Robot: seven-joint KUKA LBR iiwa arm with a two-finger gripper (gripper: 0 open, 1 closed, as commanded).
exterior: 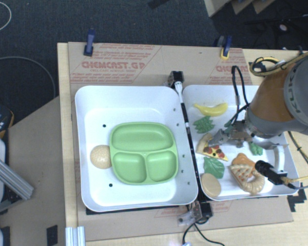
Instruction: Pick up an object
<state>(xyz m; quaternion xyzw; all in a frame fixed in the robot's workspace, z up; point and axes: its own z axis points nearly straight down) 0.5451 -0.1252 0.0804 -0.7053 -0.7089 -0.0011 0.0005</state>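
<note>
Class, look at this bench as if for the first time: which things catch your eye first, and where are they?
The green divided tray stands out in the left bin, with a round beige bun at its left edge. The right bin is crowded with toy food: a yellow banana, a pizza slice and a croissant, under the grey-and-orange arm.

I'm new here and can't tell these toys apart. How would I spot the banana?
Look at the right-hand white bin, the one the grey and orange arm reaches into. Near its far edge, above a green leafy piece, lies the banana. It is the bin's one plain yellow thing, long and gently curved.
</note>
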